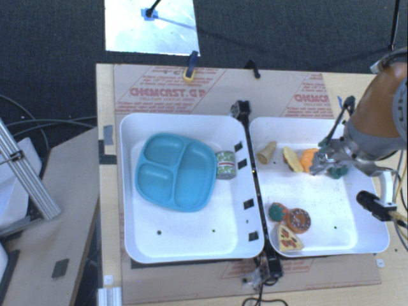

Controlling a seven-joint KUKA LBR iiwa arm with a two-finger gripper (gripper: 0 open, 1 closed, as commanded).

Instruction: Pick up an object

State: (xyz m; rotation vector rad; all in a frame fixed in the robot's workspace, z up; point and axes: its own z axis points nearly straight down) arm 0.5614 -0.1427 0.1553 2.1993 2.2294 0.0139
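Note:
My gripper [324,162] hangs low over the upper right part of the right bin [357,234]. It is right beside an orange toy [308,159] and a yellow banana-like piece [292,160]. A small teal object [338,169] shows just under the gripper's right side. Whether anything is held is hidden by the gripper body. A tan cone [266,152] lies further left. Near the front of the bin sit a donut [298,220], a green-and-orange piece [276,211] and a pizza slice [288,239].
The left bin [146,241] holds a blue divided plate [176,172] and a small can [225,164] at the plate's right edge. A black divider strip [252,183] runs between the bins. The grey and orange arm [382,116] fills the right side.

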